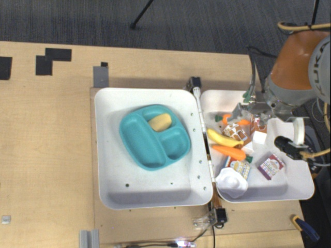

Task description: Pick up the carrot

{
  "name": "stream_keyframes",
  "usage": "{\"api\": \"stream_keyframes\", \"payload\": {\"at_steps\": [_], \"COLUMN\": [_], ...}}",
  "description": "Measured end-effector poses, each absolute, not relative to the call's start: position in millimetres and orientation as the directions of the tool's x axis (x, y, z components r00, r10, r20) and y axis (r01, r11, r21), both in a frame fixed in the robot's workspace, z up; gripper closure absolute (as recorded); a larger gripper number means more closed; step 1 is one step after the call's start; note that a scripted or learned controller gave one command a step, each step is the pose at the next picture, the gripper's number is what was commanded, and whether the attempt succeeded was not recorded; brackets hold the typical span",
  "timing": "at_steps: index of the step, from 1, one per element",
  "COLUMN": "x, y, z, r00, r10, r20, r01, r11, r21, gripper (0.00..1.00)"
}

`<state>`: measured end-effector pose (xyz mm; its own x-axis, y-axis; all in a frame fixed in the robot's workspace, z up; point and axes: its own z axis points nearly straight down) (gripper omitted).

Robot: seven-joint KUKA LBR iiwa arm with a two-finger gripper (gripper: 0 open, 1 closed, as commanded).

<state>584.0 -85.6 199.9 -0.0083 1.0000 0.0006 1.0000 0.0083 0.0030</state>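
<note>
Grey metal at the arm's wrist is what you see first, hanging over the upper part of the right bin (305,187), with the jaws (247,115) low among the clutter there; you cannot tell from this slant whether they are parted or closed, and nothing is plainly between them. Just beside them, toward the bin's left wall, sits a small brown-and-white item (236,132), with small orange pieces around it. Below that you find the banana (219,138), and touching its lower edge lies the carrot (229,151), stretched left to right near the bin's left wall and apart from the jaws. Further down are a small colourful carton (238,166) and a white cup (231,182) in the lower left corner, with a purple packet (271,166) to the right. In the left bin (111,185) a teal divided plate (150,143) holds a yellowish roll (160,122) in its upper compartment. Both bins rest on the pale wooden bench (46,154).
</note>
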Motion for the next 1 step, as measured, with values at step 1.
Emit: {"api": "stream_keyframes", "payload": {"at_steps": [1], "x": [645.2], "y": [-90.6], "z": [87.2], "r00": [-0.170], "r10": [0.985], "r20": [-0.003], "r01": [0.985], "r11": [0.171], "r21": [0.011], "gripper": [0.00]}}
